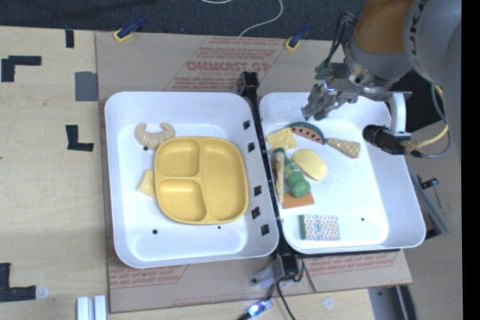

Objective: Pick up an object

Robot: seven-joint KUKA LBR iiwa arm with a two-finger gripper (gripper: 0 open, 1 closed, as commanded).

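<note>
White bins: two, side by side on cardboard [187, 64] with reversed red print, unreadable.
Left bin [124, 183]: yellow divided plate [201, 180]; tan croissant-like piece [152, 135] at its upper left; yellow wedge [145, 182] tucked at its left edge.
Right bin [382, 213]: watermelon slice [307, 132], cone [343, 148], yellow lump [310, 164], green piece [297, 182], cheese [281, 139], patterned packet [320, 227].
Gripper [319, 107]: over right bin's upper edge, just above the watermelon slice; nothing between fingers; spread or closed, cannot tell.

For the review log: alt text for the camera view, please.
The gripper hangs over the right bin above a cluster of toy food; the left bin holds a yellow divided plate.
</note>
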